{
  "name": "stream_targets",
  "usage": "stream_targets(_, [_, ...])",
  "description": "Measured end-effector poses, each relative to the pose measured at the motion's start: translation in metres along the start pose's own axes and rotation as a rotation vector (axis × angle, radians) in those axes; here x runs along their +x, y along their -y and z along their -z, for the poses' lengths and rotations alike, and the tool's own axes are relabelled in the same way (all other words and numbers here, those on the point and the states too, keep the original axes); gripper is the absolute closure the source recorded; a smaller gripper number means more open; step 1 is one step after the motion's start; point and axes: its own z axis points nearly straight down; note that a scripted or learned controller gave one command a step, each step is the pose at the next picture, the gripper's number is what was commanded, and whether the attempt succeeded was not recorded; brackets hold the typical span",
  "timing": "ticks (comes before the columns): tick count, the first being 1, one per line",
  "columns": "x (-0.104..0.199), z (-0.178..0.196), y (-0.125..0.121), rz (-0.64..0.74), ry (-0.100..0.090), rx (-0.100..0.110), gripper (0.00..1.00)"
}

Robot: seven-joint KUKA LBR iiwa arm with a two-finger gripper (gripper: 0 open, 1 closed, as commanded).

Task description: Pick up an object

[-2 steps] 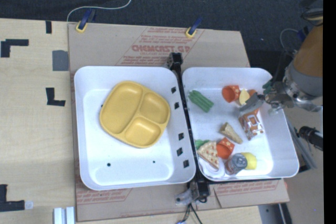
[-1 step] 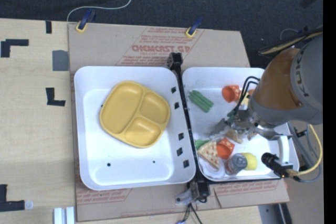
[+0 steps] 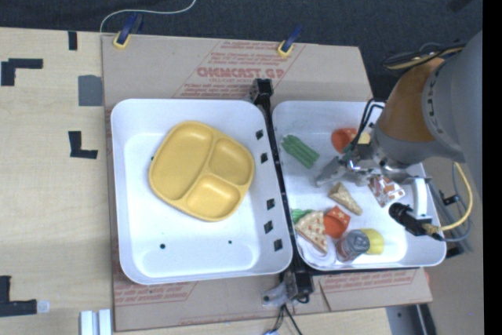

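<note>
The right bin [image 3: 314, 118] holds several small items. A green ridged piece [image 3: 300, 151] lies at its left, and a red-orange round piece [image 3: 342, 139] sits further back. A tan wedge [image 3: 345, 198] lies in the middle, with a red-and-white packet [image 3: 386, 189] to its right. Along the front edge are a pizza-like slice [image 3: 311, 229], a red piece [image 3: 336, 222], a grey can [image 3: 353, 245] and a yellow piece [image 3: 374, 241]. My gripper [image 3: 339, 169] hangs low over the bin's middle, just above the tan wedge and between the green piece and the packet. Nothing is visibly held.
A yellow three-compartment plate [image 3: 202, 170] lies in the left bin [image 3: 133, 247]. A black divider [image 3: 271, 169] runs between the bins. The grey and orange arm [image 3: 427, 110] covers the right bin's far right side. Cables trail at the right edge.
</note>
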Motion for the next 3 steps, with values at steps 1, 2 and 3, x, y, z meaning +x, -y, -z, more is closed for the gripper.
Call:
stream_targets(1, [0.013,0.003,-0.058,0.003,0.001,-0.004,0.00])
stream_targets(2, [0.034,-0.001,-0.088,-0.018,0.005,0.071,0.00])
stream_targets(3, [0.022,-0.003,-0.090,-0.016,-0.023,0.081,0.00])
